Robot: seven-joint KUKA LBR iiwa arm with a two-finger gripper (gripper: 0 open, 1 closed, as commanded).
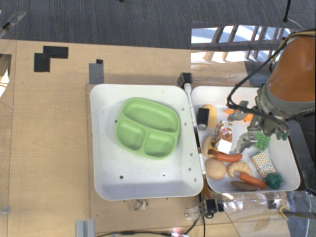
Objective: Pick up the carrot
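The carrot point(252, 180) lies near the front edge of the right bin point(291, 159). It is orange, and its dark green top point(274, 180) points right. My gripper point(250, 134) hangs over the middle of that bin, beneath the orange-banded wrist point(295, 68). It is behind the carrot and apart from it. Its metal tip is beside a green leafy toy point(262, 141). Nothing is visibly held.
Around the carrot lie a croissant point(238, 168), a red sausage point(227, 157), a round bread roll point(215, 169), a checkered block point(261, 162) and a dark brown piece point(242, 185). The left bin point(106, 177) holds a green divided plate point(147, 127).
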